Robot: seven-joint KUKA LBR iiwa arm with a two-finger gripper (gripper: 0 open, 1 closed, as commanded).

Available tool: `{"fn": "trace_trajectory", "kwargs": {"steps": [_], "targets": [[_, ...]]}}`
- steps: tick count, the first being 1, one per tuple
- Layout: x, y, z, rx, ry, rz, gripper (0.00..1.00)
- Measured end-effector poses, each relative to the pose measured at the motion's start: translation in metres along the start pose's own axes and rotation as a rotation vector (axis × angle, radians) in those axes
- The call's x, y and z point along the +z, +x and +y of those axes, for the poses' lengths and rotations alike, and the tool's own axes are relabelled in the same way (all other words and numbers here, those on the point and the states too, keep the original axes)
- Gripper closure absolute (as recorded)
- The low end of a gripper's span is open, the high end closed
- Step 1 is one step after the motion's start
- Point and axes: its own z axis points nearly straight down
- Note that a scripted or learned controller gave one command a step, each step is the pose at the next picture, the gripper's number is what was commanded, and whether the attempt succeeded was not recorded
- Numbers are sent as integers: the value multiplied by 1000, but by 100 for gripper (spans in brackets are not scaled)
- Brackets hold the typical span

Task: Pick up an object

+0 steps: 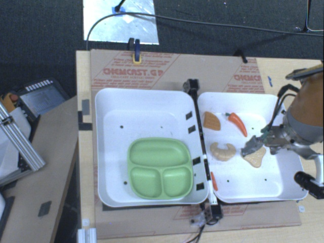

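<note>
Table (167, 67) — two shallow white bins side by side on a printed board.

Left bin (116, 110) — holds one green divided tray (160, 167), three compartments, sitting toward the near right corner. Nothing else of note in it.

Right bin (263, 186) — holds the loose candidates for picking:
- orange-brown wedge piece (211, 121), near the bin's far left, lying flat.
- red-orange pepper-like piece (238, 123), just beside the wedge, slanting down to the right.
- pale curled piece (223, 151), near the middle of the bin, lying flat, apart from the hand.
- tan flat piece (256, 158), right of the curled piece, directly under or against the tip of the hand.
- small red sliver (213, 180) along the bin's left wall, near the divider.

Arm — enters from the right, wrist low over the right bin. Hand (251, 147) sits at the upper left edge of the tan flat piece, apparently touching it; whether it is released or clenched cannot be told from this slanted view, and no item is plainly seen between its fingers.

Progress, as a judgement — approach and descent look done; a grasp is not confirmed; every item appears to rest on the bin floor. Left to do: secure the tan flat piece and lift it clear.
</note>
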Motion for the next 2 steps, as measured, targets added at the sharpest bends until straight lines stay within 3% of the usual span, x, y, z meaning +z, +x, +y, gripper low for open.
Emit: {"fn": "trace_trajectory", "kwargs": {"steps": [1, 2], "targets": [[-6, 0, 3, -3, -13, -2, 0], [54, -3, -3, -1, -9, -1, 0]]}}
